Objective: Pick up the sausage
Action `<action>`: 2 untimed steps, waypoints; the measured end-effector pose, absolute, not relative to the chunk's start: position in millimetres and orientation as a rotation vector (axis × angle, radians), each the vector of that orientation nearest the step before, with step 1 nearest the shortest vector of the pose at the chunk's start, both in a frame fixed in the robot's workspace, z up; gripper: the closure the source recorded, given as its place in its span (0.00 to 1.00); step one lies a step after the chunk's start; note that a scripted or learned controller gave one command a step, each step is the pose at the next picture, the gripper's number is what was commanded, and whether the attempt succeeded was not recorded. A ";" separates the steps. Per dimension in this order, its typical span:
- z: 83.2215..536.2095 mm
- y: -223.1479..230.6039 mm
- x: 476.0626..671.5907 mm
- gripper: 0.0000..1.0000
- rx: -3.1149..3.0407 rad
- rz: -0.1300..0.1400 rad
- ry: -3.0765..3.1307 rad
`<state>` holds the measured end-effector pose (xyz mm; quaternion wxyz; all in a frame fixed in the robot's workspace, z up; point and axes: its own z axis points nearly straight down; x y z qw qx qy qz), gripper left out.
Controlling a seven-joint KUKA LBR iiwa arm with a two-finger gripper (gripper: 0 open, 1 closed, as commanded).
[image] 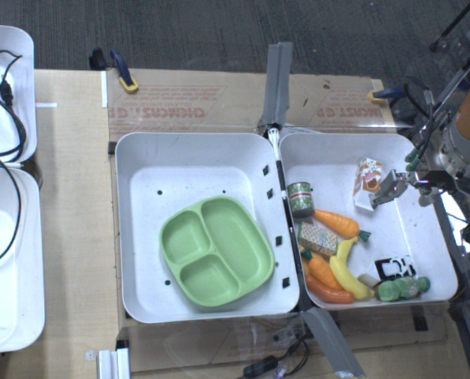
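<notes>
The sausage, a reddish-orange curved link, lies along the front wall of the right bin, just in front of a small carrot and beside a banana. My gripper hovers over the far right part of that bin, well behind and to the right of the sausage. Its fingers stand apart, open, with nothing between them. One of them is close to a white snack packet.
The right bin also holds a green-lidded can, a large carrot, a cracker box, a black-and-white card and a green vegetable. A green divided plate lies in the left bin.
</notes>
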<state>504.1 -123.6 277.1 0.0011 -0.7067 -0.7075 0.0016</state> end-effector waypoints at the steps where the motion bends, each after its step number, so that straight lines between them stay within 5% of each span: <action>1: 186.0 -132.0 515.3 0.00 -2.213 0.006 -2.223; 2: 90.7 -161.0 588.7 0.00 -2.208 0.002 -2.235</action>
